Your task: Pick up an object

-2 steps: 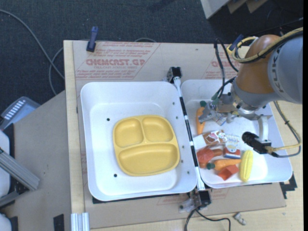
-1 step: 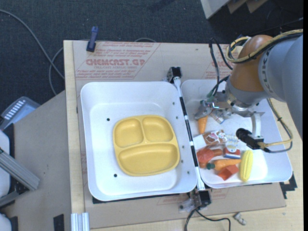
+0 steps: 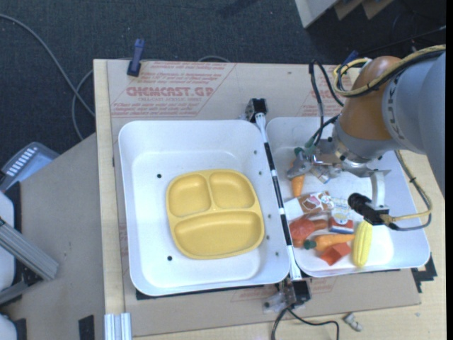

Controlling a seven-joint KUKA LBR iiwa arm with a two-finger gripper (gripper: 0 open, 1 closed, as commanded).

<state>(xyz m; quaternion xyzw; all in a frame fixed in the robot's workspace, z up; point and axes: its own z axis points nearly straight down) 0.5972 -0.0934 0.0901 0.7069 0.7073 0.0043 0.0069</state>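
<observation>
**End effector (image 3: 304, 167) low in the right bin (image 3: 407, 190): approach step of the pick**

Hangs over the upper left part of that bin, close to the divider shared with the left bin (image 3: 141, 190), on an arm reaching in from the right. Released or clenched: cannot tell from this slant, since the wrist hides most of the tool. Shows nothing plainly grasped.

Points down toward a small orange carrot (image 3: 298, 185) just below it, perhaps touching, though too close to call. Has more candidates lower in the same bin, clustered together: a printed packet (image 3: 318, 202) near the carrot, a red-orange piece (image 3: 308, 229), a yellow corn cob (image 3: 362, 243) and a small red piece (image 3: 331, 256) by the front wall. Has no loose target in the left bin, just a yellow divided plate (image 3: 214, 212) lying flat in its middle.

Reads as the descent onto a target, most likely the carrot, with no lift begun. Calls next for centring over the carrot and closing across its narrow width rather than along its length. Then calls for a straight rise, with a check that the carrot comes up too. Needs care on the left, with the divider close beside the carrot and little room on that side. Needs care below as well, to keep from nudging the packet and slipping off such a small rounded thing.
</observation>
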